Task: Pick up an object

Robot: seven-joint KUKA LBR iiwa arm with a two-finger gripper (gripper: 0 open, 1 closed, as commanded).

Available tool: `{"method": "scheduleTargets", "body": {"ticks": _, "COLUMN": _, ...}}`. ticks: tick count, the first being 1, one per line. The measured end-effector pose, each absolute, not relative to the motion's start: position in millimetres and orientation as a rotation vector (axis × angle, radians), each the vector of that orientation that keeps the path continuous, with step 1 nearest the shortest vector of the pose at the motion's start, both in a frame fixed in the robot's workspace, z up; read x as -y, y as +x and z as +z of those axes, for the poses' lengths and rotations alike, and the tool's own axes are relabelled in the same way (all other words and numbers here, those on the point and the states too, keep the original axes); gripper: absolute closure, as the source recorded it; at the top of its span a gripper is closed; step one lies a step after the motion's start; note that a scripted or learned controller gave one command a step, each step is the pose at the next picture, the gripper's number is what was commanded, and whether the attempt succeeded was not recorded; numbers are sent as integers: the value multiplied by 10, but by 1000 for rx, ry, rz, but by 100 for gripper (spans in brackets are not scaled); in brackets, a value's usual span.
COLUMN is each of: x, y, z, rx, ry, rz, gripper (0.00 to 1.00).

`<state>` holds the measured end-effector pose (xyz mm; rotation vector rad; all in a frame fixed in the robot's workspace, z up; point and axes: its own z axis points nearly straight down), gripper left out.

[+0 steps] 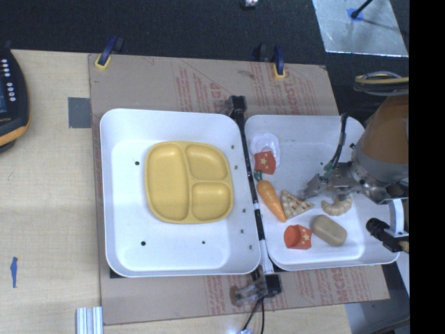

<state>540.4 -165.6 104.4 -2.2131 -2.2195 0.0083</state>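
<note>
We see the gripper (314,186) low in the right bin (306,261), finger state unclear; crowded pizza slice (296,204) and carrot (270,199) risk a miss.

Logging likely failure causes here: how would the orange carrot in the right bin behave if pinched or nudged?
The carrot looks like smooth moulded toy food, so probably stiff and light. Its tapered, rounded body may slip from a pinch or roll when nudged. It lies against the pizza slice, which would likely shift with it.

Fixed overhead camera, slanted down over both bins (111,186)
</note>
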Motion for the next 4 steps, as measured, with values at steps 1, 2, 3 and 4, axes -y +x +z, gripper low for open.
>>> {"method": "scheduleTargets", "body": {"ticks": 1, "x": 2133, "y": 6248, "z": 1399, "rx": 2234, "ry": -2220, "rz": -3, "gripper": 0}}
{"method": "scheduleTargets", "body": {"ticks": 2, "x": 2035, "y": 5327, "z": 1063, "rx": 2217, "ry": -2211, "rz": 8, "gripper": 0}}
{"method": "scheduleTargets", "body": {"ticks": 3, "x": 2057, "y": 5365, "z": 1179, "rx": 2224, "ry": -2214, "rz": 5, "gripper": 100}}
{"method": "scheduleTargets", "body": {"ticks": 4, "x": 2057, "y": 5366, "z": 1183, "rx": 2226, "ry": -2213, "rz": 6, "gripper": 0}}
